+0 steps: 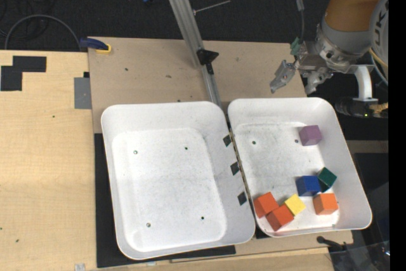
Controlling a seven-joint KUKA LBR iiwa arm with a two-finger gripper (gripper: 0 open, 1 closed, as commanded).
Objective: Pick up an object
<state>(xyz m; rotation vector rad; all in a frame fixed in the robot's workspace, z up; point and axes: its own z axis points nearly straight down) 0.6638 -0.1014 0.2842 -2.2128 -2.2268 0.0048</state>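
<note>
Hand: hand (295, 80) hovers beyond the right bin's (342, 130) far rim, fingers spread apart, gripping nothing.
Blocks: purple block (310, 134) lies far right; blue block (308, 185), green block (327, 178), yellow block (294, 204) cluster near.
Counter: counter (146, 73) carries both bins.

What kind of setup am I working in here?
Probably a robotics lab bench: a grey-and-orange arm's gripper above two shallow white bins, small coloured blocks, an aluminium rail, and loose cables behind.
</note>
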